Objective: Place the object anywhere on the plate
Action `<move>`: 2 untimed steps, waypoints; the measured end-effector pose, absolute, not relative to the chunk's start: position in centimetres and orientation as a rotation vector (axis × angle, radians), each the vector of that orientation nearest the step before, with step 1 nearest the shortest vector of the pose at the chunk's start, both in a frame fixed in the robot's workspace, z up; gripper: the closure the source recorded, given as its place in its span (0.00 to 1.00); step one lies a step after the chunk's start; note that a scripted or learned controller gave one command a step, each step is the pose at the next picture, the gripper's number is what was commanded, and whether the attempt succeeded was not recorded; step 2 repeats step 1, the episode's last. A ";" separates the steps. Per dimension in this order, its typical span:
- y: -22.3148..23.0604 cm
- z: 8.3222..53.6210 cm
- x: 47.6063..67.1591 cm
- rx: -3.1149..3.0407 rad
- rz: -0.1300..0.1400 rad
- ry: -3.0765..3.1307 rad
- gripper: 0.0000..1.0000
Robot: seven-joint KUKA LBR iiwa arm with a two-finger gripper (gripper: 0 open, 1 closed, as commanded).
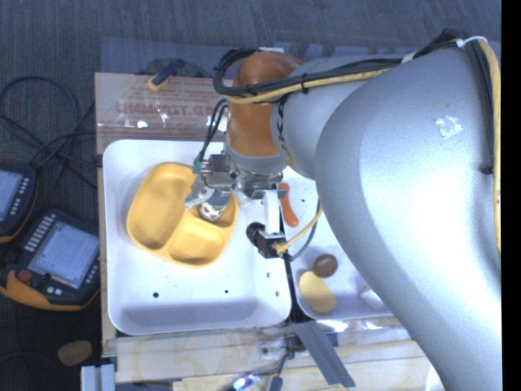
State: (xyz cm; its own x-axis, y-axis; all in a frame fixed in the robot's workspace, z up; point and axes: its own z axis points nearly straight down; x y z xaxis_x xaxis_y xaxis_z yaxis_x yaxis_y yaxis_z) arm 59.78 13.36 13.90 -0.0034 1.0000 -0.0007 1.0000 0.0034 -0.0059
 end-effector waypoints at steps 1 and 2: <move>13.4 13.9 59.8 -2.215 0.007 -2.223 0.00; 13.4 13.9 59.8 -2.215 0.007 -2.223 0.00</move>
